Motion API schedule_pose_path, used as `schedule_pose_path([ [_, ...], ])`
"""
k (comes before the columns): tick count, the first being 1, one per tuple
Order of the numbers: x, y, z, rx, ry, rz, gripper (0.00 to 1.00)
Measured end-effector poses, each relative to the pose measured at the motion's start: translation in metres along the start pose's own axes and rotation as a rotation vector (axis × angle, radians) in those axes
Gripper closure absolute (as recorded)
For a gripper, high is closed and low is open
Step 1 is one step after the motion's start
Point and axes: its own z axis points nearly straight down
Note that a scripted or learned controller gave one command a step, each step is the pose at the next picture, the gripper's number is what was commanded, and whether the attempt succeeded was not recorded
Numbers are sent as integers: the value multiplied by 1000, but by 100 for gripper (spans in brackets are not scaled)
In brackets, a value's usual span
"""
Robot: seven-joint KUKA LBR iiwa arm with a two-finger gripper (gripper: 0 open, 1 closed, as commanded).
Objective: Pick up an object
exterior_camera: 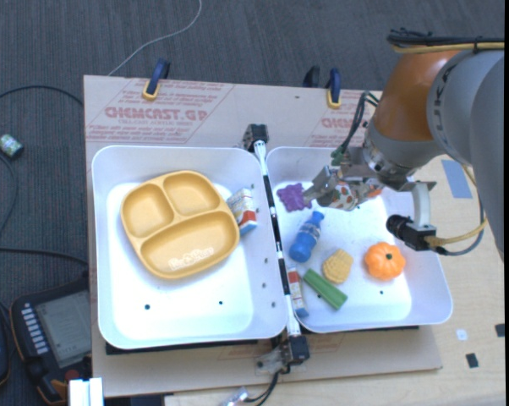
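Camera view | jaws (346, 189) over right bin (424, 307), beside purple toy (293, 197) | opening: cannot tell

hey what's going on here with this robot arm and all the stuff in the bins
A grey and orange robot arm reaches in from the right, with its end effector low over the back of the right bin. That bin holds a purple toy, a blue bottle, a yellow corn-like piece, an orange pumpkin and a green stick. The left bin holds a yellow divided plate and a small can. Whether it grips anything is unclear.
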Motion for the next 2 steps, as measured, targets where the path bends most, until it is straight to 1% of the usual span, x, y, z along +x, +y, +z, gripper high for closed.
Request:
schedule_pose_path([
  [1,57,-19,3,1,0,0,100],
  [2,118,-62,3,2,0,0,100],
])
